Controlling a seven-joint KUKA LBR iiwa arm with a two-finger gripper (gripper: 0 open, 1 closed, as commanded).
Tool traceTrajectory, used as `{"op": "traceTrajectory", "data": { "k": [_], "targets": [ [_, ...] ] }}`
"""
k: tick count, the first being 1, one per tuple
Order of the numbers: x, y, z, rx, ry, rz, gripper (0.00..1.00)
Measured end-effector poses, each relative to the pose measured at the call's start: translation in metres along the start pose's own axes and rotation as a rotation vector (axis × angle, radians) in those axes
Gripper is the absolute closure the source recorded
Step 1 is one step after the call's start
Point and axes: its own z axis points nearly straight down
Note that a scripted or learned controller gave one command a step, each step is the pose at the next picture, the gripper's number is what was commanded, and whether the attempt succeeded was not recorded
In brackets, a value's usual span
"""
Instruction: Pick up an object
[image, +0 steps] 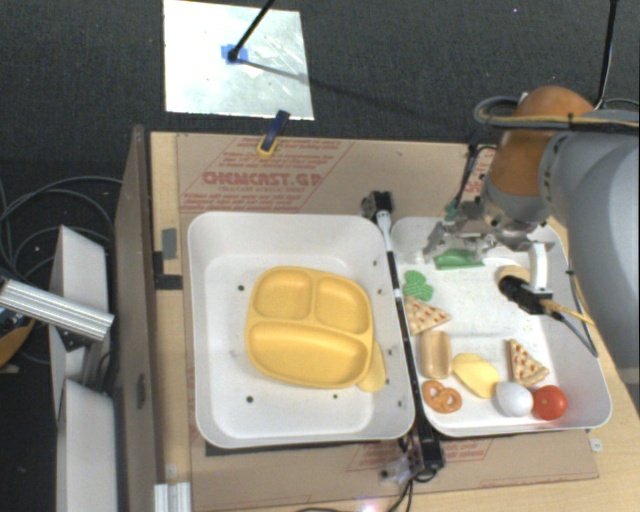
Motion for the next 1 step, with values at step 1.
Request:
{"op": "traceTrajectory", "data": {
  "k": [1],
  "targets": [
    [0.0201,-0.0001,0.0112,-0.002,0.000,-0.001,0.00]
  ]
}}
